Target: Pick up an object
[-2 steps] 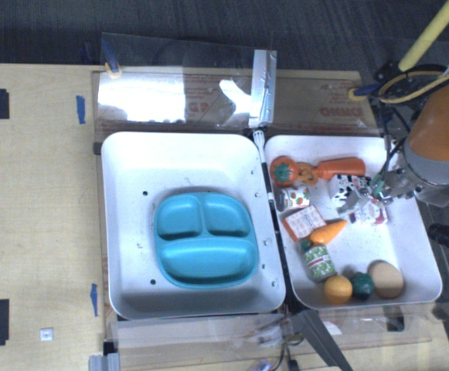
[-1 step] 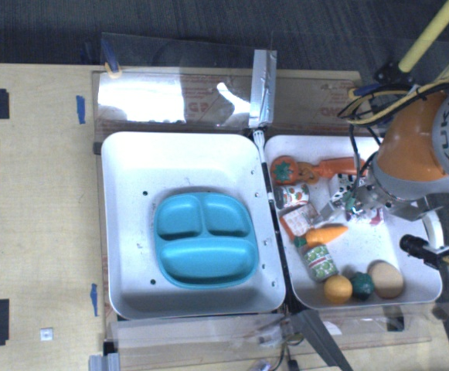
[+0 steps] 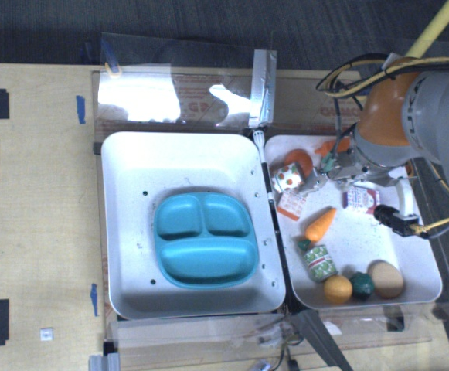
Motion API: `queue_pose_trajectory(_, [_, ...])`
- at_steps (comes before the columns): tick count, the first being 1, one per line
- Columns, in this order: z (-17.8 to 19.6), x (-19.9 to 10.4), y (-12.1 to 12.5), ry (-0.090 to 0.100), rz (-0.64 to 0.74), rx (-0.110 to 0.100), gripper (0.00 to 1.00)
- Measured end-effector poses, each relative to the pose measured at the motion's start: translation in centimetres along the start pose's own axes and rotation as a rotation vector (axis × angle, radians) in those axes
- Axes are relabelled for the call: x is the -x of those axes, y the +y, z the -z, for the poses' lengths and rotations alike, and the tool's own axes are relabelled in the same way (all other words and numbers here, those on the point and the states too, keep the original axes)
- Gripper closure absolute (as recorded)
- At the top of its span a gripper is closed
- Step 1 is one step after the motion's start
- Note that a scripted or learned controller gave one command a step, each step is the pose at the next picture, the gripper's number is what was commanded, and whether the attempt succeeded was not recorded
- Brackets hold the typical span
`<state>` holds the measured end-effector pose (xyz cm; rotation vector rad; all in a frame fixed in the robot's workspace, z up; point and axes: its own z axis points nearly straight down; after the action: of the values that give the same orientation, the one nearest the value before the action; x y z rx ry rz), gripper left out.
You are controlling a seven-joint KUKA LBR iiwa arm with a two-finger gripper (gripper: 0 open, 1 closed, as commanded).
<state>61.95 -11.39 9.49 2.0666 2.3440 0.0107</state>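
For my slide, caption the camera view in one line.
Arm's gripper reaches into the cluttered right bin; a blue divided tray sits in the left bin.

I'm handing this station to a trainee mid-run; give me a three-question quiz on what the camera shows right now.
1. True or false: the blue divided tray lies in the right bin.
2. Which sits nearest the carrot? A) brown egg B) green can C) orange fruit
3. How many compartments does the tray have?

Key: 1 false, it lies in the left bin. 2 B. 3 three.
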Motion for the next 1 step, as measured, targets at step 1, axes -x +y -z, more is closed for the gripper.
queue_pose_trajectory(1, [-0.81, 3.36, 3.51, 0.042, -0.013, -0.067, 0.00])
